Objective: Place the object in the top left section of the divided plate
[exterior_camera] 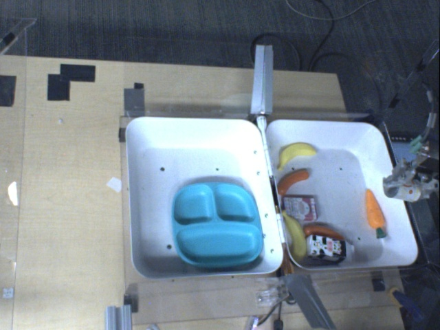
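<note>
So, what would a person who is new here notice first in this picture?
First the bright blue plate, with three sections, lying in the left bin. Next the toy food crowded in the right bin: two bananas along its left wall, a carrot near its right wall. The pincer sits at that bin's right rim.

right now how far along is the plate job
Nothing looks done yet: the blue divided plate in the left bin has nothing in its top left section. The gripper sits at the right bin's right edge, near the carrot. Left: pick an object and place it.
</note>
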### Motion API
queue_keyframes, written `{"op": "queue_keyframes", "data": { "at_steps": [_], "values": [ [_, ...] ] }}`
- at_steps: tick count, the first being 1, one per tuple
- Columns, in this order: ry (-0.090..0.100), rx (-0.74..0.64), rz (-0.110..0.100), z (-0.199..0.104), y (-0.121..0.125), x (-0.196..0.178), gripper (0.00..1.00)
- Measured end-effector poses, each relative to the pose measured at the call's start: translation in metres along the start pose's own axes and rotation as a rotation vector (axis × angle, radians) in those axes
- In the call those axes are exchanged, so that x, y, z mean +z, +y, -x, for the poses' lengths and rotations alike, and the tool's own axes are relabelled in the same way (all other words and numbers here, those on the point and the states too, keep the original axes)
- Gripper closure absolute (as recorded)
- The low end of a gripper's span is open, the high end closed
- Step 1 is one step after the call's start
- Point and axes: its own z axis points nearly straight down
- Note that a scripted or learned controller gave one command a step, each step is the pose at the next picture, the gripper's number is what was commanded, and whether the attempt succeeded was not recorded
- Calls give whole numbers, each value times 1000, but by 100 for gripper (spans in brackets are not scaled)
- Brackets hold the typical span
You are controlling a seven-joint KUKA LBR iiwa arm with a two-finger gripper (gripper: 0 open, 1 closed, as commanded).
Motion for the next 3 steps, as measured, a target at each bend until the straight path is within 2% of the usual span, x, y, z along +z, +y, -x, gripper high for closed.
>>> {"op": "queue_keyframes", "data": {
  "at_steps": [1, 2, 3],
  "values": [
    [-1, -21, 3, -18, 50, -139, 100],
    [1, -144, -3, -10, -3, 73, 100],
    [-1, -110, 2, -41, 46, -48, 100]
  ]
}}
